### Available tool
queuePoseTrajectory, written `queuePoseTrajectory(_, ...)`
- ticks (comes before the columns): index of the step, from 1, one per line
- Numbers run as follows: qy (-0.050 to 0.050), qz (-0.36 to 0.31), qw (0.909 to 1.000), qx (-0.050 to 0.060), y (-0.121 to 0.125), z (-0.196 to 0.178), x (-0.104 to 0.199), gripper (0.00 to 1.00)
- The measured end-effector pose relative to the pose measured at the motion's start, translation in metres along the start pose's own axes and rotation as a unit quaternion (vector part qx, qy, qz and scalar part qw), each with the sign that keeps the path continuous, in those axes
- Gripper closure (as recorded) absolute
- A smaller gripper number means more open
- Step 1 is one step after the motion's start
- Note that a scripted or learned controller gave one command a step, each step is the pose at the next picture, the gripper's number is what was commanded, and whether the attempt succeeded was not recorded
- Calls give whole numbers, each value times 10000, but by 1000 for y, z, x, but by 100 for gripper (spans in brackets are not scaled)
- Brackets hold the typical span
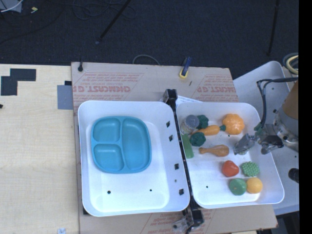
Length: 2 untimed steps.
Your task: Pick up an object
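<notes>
The right bin (pixel 214 199) holds several toy foods. Among them are an orange fruit (pixel 234 124), a carrot (pixel 210 129), a brown drumstick (pixel 214 150), a red tomato (pixel 230 168), a knobbly green piece (pixel 250 168), a green pepper (pixel 237 186) and a yellow lemon (pixel 254 185). My gripper (pixel 243 144) hangs over the bin's right side, just right of the drumstick and below the orange fruit. Nothing is visibly held in it.
A grey can (pixel 189 123), dark green pieces (pixel 198 139) and a green strip (pixel 187 146) crowd the right bin's left wall. The left bin (pixel 126 199) carries a blue divided plate (pixel 120 145). The arm (pixel 282 130) and its cables stand over the right rim.
</notes>
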State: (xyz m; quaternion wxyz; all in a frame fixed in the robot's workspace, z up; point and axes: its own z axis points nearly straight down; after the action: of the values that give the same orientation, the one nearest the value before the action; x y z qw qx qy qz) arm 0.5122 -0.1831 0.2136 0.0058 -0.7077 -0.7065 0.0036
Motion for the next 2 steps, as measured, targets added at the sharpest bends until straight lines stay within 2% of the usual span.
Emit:
queuePoseTrajectory(1,-16,-10,10000,-60,3,-6,0,0)
queuePoseTrajectory(2,1,-11,10000,-24,0,46,11,0)
